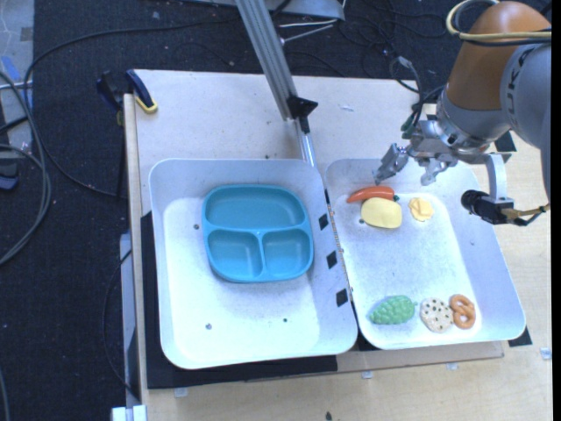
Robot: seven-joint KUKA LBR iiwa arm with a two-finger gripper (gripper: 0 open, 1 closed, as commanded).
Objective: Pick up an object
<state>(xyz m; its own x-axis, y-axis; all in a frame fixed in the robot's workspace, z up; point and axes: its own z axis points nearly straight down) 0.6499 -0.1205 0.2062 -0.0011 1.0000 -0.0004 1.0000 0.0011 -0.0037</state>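
Leftmost, the left bin [175,235] on the counter [210,112] carries a blue divided tray [257,232] at frame centre-left. Just right of it, the right bin [491,270] holds a red pepper [371,194] touching a yellow fruit [382,213], with a small yellow piece [421,208] beside them. Near the bin's lower edge lie a green lumpy piece [391,310], a cookie [435,314] and a pretzel [462,310]. At upper right, the jaws [412,167] hang open and hold nothing, just above the pepper.
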